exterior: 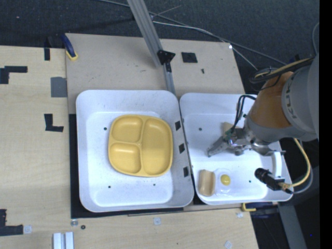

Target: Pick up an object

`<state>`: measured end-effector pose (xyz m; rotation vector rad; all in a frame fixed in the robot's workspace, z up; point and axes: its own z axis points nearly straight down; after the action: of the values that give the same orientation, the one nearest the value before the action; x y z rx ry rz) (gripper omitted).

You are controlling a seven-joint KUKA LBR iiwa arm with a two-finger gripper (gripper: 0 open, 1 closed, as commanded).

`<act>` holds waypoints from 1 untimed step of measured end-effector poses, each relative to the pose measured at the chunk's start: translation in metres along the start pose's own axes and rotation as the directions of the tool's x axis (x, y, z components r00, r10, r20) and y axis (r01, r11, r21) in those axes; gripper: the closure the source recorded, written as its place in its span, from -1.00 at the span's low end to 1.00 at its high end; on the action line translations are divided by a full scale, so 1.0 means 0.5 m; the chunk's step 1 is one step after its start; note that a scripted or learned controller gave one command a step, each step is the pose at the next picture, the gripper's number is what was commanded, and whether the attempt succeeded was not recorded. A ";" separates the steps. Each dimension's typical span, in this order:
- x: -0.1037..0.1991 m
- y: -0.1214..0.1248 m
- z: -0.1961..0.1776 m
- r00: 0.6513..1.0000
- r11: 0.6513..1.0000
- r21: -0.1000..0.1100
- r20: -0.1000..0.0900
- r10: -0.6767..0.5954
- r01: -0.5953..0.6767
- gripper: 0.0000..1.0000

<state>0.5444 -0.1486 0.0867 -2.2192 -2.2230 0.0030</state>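
In the right bin [207, 105] my gripper [217, 147] hangs low over the floor near the middle, pointing toward the left. A tan bread-like piece [206, 182] lies near the front wall, below the gripper. Beside it on the right rests a small white piece with a yellow centre [224, 180], like a toy fried egg. Another tan object [227, 127] peeks out just behind the gripper, partly hidden by it. Nothing can be seen held by the gripper.
The left bin [93, 139] holds a yellow divided plate [140, 144] at its middle. The grey arm with its orange band [272, 105] covers the right bin's right side. A metal pole [148, 25] slants down to the bins' shared back corner.
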 end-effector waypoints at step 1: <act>-0.001 0.002 0.000 1.000 1.000 -0.003 0.000 0.001 -0.001 -1.00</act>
<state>0.5453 -0.1488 0.0868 -2.2218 -2.2230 0.0000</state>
